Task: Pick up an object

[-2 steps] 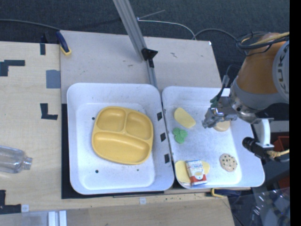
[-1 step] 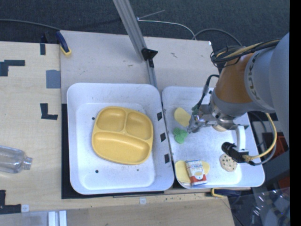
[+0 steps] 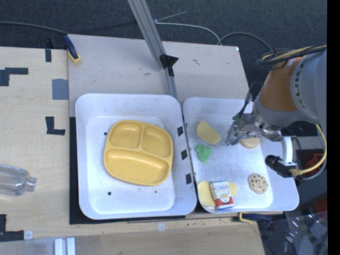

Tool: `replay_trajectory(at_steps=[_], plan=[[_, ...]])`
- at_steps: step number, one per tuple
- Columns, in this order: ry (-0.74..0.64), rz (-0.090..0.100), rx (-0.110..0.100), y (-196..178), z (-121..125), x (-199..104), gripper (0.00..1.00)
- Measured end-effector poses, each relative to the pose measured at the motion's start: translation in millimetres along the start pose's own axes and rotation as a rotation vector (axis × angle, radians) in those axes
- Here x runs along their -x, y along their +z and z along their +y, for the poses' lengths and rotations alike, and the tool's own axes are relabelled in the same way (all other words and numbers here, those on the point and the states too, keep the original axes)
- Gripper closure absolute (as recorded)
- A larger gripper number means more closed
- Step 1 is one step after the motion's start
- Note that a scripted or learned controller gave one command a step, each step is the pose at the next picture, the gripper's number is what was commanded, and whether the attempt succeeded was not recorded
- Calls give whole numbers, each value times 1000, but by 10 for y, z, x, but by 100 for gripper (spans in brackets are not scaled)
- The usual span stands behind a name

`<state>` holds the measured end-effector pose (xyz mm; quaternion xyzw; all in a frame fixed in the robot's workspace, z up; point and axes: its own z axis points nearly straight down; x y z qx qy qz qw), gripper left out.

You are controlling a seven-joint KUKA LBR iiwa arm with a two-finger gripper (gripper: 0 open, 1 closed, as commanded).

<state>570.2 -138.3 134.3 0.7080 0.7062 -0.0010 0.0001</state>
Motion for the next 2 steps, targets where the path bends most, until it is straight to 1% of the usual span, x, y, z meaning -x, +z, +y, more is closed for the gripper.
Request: replay_trajectory(at_steps=[1, 2], plan=[[-11, 2, 8, -579, 392, -572, 100], [-5, 2, 0, -718, 283, -734, 100]])
